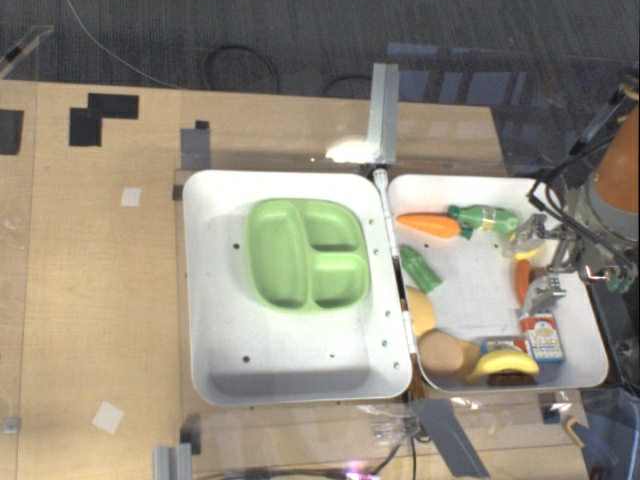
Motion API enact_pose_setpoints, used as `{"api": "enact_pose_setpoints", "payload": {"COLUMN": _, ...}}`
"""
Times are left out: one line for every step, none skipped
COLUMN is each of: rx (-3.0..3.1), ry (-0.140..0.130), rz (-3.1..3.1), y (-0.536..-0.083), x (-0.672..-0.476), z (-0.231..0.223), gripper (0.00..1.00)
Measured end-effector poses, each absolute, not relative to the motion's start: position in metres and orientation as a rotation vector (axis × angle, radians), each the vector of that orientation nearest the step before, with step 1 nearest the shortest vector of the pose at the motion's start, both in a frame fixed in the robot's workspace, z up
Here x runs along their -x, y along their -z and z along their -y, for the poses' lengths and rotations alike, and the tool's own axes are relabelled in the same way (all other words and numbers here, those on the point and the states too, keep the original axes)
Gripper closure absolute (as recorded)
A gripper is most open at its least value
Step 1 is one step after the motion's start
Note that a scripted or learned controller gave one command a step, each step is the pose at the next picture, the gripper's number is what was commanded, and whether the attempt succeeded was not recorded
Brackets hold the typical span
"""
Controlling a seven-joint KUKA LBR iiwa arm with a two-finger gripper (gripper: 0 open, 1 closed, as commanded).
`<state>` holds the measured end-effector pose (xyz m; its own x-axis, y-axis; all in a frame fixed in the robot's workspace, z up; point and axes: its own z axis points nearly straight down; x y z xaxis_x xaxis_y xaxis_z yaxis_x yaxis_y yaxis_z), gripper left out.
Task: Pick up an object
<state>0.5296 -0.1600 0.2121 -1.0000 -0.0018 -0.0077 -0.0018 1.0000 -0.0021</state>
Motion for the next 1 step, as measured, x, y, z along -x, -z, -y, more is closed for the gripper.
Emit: {"api": "enact_pose_setpoints", "payload": {"rx": 0.262, "ry": 0.001, "rz": -3.125, "y": -0.0953, "x": -0.5437, "z": 0.1982, "gripper": 0.00}}
